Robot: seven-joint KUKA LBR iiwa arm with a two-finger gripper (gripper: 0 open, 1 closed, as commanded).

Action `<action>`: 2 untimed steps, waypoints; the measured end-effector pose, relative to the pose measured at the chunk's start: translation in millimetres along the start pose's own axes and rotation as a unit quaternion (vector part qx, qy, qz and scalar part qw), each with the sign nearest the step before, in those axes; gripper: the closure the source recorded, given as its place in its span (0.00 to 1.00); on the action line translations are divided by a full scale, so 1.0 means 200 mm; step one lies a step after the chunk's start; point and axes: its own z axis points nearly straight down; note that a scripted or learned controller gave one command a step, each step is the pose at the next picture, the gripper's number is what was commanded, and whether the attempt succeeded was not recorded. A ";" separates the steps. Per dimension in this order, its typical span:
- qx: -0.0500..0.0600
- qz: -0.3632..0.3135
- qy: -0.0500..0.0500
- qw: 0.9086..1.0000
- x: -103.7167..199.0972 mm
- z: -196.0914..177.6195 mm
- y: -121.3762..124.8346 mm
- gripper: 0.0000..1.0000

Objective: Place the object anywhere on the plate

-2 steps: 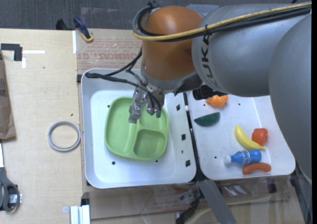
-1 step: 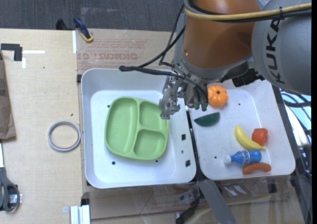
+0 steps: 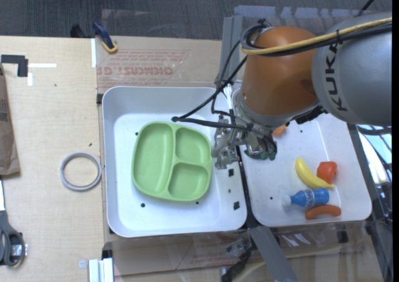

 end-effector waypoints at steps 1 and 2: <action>0.000 -0.134 0.000 0.991 0.19 -0.01 0.26 1.00; -0.001 -0.296 -0.001 0.955 -0.13 0.22 0.24 1.00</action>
